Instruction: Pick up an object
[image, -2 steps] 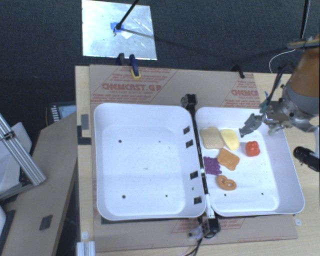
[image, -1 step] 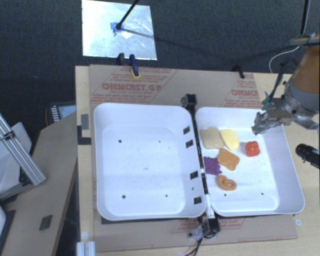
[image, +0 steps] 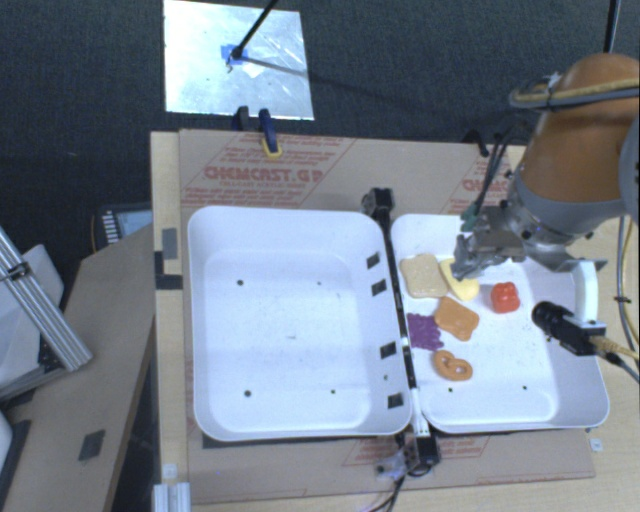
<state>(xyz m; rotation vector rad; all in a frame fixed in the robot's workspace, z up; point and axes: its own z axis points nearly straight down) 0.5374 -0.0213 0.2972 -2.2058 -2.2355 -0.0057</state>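
The right bin (image: 520, 400) holds several small toy foods. A tan bread slice (image: 422, 276) lies near its left wall, with a pale yellow piece (image: 463, 289) beside it. An orange toast-like piece (image: 456, 318), a purple cluster (image: 423, 331), an orange pretzel (image: 451, 366) and a red pepper (image: 504, 296) lie around them. My gripper (image: 468, 264) hangs low over the yellow piece, at the bread's right edge. Nothing shows between its fingers, and their spread is hidden by the wrist.
The left bin (image: 290, 320) sits beside the right one, joined by a black hinge strip (image: 392, 300). Both rest on a cardboard sheet (image: 270, 170). A shiny metal plate (image: 238, 58) lies behind the bench. The grey arm with the orange band (image: 585, 120) overhangs the right bin's far corner.
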